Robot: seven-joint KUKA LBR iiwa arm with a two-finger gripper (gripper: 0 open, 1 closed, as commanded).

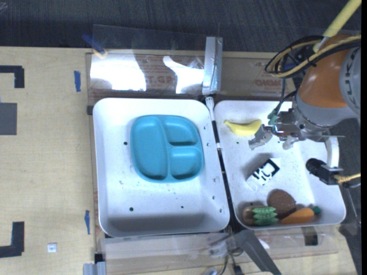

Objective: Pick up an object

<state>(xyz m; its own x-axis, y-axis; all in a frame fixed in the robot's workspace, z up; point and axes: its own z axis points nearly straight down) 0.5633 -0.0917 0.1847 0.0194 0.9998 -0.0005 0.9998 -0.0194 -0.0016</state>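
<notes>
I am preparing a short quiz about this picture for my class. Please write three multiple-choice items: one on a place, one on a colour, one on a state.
1. Where does the divided plate lie?
A. in the left bin
B. in the right bin
C. on the bare bench

2. What colour is that plate?
A. red
B. blue
C. black

3. How does the banana rest?
A. lifted above the bin
B. lying on the bin floor
C. stacked on the plate

Answers:
1 A: the plate sits in the middle of the left bin.
2 B: its whole surface is light blue.
3 B: the banana lies flat at the far edge of the right bin, beside the end effector.
</notes>
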